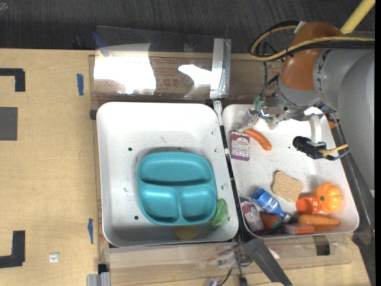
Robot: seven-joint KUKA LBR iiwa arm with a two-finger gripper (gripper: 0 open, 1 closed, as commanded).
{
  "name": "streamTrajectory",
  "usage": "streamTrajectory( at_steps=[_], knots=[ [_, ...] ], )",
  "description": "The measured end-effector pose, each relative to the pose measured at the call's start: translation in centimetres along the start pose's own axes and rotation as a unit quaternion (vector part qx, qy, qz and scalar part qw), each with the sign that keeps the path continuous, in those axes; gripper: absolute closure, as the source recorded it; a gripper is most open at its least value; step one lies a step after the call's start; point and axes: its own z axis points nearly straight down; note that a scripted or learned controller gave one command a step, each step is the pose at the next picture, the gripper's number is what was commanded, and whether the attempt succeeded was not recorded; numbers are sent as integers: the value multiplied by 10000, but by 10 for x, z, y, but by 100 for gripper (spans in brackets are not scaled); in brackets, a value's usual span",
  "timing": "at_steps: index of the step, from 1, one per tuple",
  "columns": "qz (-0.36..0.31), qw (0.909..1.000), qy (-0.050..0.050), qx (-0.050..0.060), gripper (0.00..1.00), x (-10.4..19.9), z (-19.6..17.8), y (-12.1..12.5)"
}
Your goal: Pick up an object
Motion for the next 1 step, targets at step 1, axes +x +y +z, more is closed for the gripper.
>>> streamTrajectory(
  at_steps=[1],
  knots=[
    [-390, 9992, 10, 52, 0, -10, -42, -13]
  ],
)
